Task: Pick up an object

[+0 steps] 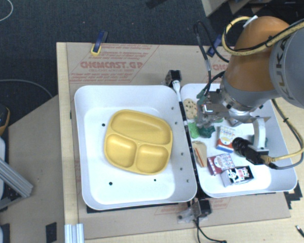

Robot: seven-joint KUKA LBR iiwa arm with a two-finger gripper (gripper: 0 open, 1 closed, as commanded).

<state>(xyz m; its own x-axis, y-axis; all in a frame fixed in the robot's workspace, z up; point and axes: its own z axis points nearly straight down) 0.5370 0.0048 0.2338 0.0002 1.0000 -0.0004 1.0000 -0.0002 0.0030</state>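
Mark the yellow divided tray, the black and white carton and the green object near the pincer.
yellow divided tray (138, 142): camera view, on the ridge between its compartments.
black and white carton (237, 175): camera view, middle of its top face.
green object (194, 131): camera view, on its left part, beside the bin's wall.

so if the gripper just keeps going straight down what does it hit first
Most likely the green object at the right bin's left edge: the gripper hangs right over it, pointing down. Depth is hard to judge from this slanted view, so it could land just beside it.
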